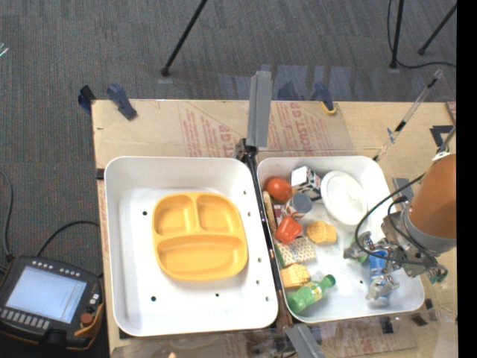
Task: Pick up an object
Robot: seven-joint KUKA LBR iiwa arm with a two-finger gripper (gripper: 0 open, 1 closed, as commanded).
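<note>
We hang our gripper (pixel 381 283) low over the right bin's (pixel 365 164) near corner, clear of the clutter for a straight descent; we cannot tell its opening. The green bottle (pixel 310 294) lies nearby, unheld.

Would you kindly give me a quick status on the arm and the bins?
Gripper low in right bin, near its right wall. Nothing seen held. Green bottle, tomato, white plate lying loose. Yellow tray in left bin.

Grey arm (pixel 431 233), orange band, black cables, metal hand (pixel 384 278).
</note>
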